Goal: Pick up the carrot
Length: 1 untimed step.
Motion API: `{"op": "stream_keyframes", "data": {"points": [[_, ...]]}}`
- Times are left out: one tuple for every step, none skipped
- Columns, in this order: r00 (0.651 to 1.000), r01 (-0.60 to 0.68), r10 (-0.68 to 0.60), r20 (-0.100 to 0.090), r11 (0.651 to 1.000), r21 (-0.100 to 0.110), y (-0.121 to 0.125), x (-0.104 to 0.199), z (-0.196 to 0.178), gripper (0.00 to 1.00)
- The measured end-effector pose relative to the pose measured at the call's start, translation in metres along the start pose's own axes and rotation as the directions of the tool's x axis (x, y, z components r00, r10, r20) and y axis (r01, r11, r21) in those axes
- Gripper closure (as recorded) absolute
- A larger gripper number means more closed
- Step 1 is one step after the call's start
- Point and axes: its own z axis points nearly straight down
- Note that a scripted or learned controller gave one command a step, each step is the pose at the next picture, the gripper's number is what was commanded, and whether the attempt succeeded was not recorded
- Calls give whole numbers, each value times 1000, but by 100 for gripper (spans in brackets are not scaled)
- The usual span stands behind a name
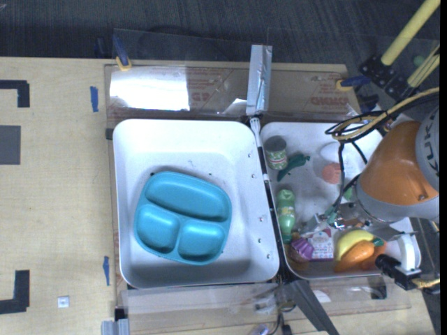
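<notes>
Camera view: we see arm (398, 169) reach in from right, over right bin (307, 271). Gripper sits near bin's front, hidden under wrist; finger opening: we cannot tell. Carrot (357, 254) lies at front right of right bin, touching yellow banana-like item (355, 239), just beside pink carton (314, 246).

Step judged: approach. We advise descent centred on carrot, finger line clear of yellow item, closing only at bin-floor level.

Left bin (129, 187) holds blue tray (183, 216).

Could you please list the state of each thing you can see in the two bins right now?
Blue plate: upright in the left bin, compartments bare.
Carrot: lying in the right bin, near corner, not lifted.
Banana: lying against the carrot.
Small can: standing upright.
Green bottle: lying down.
Arm: hanging over the right bin.
</notes>
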Motion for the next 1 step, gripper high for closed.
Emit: {"op": "stream_keyframes", "data": {"points": [[915,403,-403,1,915,8,-13,-68,-35,0]]}}
